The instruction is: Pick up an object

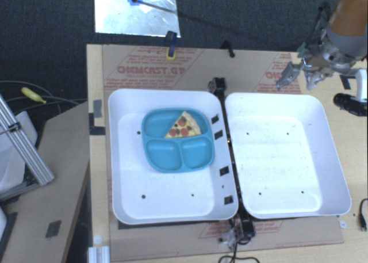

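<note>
Two fingers spread on the gripper (299, 76), holding nothing, beyond the right bin's (328, 124) far edge.

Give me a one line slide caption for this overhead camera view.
Gripper open above the bench beyond the right bin; a pizza slice lies on a blue divided plate in the left bin.

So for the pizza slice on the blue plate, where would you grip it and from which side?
Come straight down onto the pizza slice, closing across its narrow tip half, which points toward the far rim. It lies flat in the far compartment of the blue divided plate, so a side approach would probably hit the raised rim. The gripper is beyond the right bin.
</note>
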Available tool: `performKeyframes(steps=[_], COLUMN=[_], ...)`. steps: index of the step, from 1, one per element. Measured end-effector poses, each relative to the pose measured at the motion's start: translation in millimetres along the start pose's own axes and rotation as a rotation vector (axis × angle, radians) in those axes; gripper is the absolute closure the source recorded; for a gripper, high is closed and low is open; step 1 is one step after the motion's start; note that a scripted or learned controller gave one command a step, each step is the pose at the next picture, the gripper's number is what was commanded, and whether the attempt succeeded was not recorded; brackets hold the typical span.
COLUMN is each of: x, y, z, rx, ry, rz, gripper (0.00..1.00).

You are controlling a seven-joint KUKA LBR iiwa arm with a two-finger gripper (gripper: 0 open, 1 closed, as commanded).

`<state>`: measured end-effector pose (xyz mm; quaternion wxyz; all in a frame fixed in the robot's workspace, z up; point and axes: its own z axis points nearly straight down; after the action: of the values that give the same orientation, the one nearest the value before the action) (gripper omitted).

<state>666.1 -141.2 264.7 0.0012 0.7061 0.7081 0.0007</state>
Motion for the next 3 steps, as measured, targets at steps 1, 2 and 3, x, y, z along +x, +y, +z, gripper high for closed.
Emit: performKeyframes(steps=[1, 2, 3], x=[-20.6, 87.9, 56.7], y=[-11.0, -4.3, -2.4], z=[130.3, 76.9, 186.2], rx=[0.013, -0.004, 0.009], ry=[0.002, 0.006, 0.0], rz=[0.004, -0.011, 0.004], gripper=[0.0, 0.0, 0.0])
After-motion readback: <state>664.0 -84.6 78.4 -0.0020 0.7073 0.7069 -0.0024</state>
